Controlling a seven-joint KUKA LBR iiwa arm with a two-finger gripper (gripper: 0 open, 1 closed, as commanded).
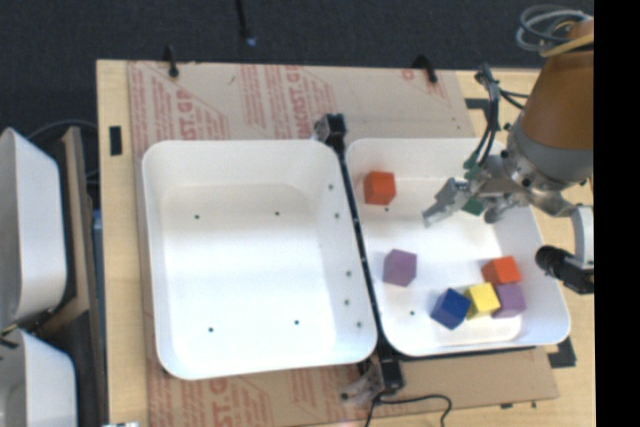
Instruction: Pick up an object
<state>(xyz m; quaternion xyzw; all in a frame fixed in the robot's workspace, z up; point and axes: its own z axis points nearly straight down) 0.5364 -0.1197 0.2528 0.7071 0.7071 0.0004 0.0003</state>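
Note:
The right bin (420,340) holds several small blocks. An orange cube (379,187) sits near its far left corner and a purple cube (399,267) lies alone left of centre. At the near right, an orange-red block (501,270), a yellow block (484,298), a blue block (450,307) and a pale purple block (510,299) are bunched together. My gripper (462,213) hangs over the bin's far right part, to the right of the orange cube and apart from every block. It is open, with nothing between its fingers.
The left bin (160,215) stands beside the right one, and a black clip (331,128) sits at the top of the divide between them. Cables run by the arm's wrist at the right. A white container (30,215) stands off the bench at the far left.

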